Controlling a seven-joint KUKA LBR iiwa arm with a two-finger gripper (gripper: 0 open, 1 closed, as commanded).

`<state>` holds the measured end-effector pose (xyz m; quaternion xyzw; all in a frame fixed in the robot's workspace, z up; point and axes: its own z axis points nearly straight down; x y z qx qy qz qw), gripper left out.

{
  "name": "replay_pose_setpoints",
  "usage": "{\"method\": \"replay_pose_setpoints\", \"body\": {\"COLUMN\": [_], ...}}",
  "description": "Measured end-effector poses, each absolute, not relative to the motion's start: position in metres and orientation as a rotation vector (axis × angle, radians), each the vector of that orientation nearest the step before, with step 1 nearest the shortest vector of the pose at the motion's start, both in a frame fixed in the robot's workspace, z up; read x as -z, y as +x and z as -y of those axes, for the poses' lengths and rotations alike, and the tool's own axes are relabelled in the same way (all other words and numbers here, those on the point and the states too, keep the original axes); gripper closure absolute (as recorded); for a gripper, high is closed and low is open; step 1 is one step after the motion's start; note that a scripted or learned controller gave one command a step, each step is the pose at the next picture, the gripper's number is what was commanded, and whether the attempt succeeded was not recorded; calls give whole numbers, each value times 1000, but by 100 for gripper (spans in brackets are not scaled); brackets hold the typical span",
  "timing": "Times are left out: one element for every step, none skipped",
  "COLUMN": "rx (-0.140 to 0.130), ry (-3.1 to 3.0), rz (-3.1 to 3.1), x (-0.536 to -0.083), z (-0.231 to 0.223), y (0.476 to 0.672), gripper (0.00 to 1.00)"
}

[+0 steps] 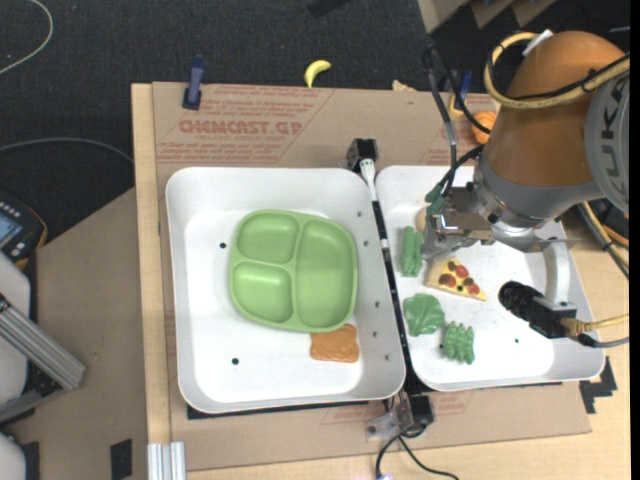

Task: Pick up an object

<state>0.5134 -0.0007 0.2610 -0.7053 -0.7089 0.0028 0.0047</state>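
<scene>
White plastic bins sit side by side on the bench, on a brown cardboard sheet [250, 123]. My claw [443, 230] hangs over the right bin [520, 353], toward its far left corner, and my grey and orange arm [545, 118] comes in across that bin's far right corner. Whether the claw is spread or pressed together I cannot tell; my own wrist covers it from this angle.

A pizza slice [457, 277] lies flat on the bin floor just beside the claw, on its near side, about midway between the bin's far and near edges. A green pod [411, 251] lies along the left wall, just left of the claw. A leafy green [423, 314] sits nearer the near edge, close to the same wall. A second green piece [459, 342] is just beside it, toward the near edge.

A green three-part plate [295, 271] fills the middle of the left bin [200, 358]. An orange piece [334, 345] touches the plate's near right edge. A yellow banana [317, 70] lies at the sheet's far edge, and a blue clip [193, 83] sits at its far left corner.
</scene>
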Motion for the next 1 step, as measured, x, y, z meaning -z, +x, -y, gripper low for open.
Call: {"method": "replay_pose_setpoints", "body": {"rx": [27], "ry": [-2218], "rz": [2239], "x": [-423], "z": [-48], "y": [479], "gripper": [100]}}
